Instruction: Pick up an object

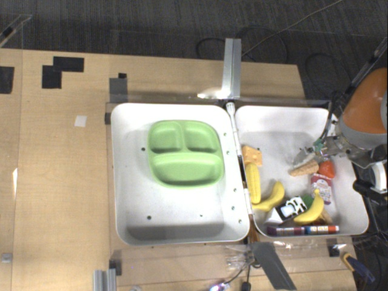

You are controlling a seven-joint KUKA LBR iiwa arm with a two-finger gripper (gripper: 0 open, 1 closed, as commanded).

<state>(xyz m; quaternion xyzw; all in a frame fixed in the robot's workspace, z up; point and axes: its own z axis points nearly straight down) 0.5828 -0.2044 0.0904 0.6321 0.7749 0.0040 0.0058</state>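
Pincer (316, 150) positioned in right bin (276, 129), directly above tan cone-shaped item (303, 169); finger state cannot be determined. Green divided plate (184, 152) occupies left bin (130, 180).

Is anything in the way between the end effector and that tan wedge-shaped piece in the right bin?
Nothing visible is. The end effector sits low in the right bin, right next to the tan wedge, with only bare bin floor between them. The red item lies just to the side, not between.
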